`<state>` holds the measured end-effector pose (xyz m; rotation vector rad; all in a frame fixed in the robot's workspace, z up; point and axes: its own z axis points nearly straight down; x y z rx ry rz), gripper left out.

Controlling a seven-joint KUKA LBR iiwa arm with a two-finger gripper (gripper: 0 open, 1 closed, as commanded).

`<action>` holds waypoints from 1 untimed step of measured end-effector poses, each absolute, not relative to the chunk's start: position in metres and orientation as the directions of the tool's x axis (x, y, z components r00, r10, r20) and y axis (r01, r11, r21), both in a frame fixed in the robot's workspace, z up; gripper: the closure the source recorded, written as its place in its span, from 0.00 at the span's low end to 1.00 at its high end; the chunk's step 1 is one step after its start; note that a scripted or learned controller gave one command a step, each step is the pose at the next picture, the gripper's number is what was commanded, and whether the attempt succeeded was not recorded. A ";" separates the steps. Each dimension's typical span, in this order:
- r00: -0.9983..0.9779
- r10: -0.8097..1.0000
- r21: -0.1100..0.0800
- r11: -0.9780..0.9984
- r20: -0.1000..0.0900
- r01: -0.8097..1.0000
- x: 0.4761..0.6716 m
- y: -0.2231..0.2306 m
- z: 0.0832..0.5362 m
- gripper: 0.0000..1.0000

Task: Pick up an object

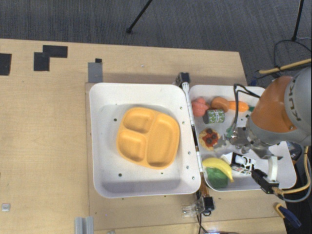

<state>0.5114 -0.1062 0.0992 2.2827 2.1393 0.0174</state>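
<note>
— Yellow plate (147,136), three wells, lying in the middle of the left bin (97,130), tilted a little against the bin's edges

— And on the right?

— Right bin (287,174), touching the left one along a shared rim, crowded with small toys. Pink lump (199,106) at the far left corner, orange piece (222,103) just beside it, green can (215,116) just below the two

— Anything nearer the front?

— Red-and-black toy (210,137) near the middle of the left wall. Banana (219,166) below that, resting against a green lump (218,178) at the near left corner. White-and-black card (242,162) just right of the banana

— Arm?

— Grey with an orange band (273,112), reaching in from the right, above the right bin's right half

— Gripper?

— Gripper (233,139) low over the middle of the right bin, between the can and the card, just right of the red-and-black toy. Cannot tell how far open. Cannot see any toy held

— Around the bins?

— Pale wooden bench (44,155), black marks at its far left
</note>
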 end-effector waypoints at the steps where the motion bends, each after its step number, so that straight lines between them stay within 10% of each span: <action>1: -0.180 0.984 0.016 0.180 -0.006 0.983 0.492 -0.107 0.088 0.00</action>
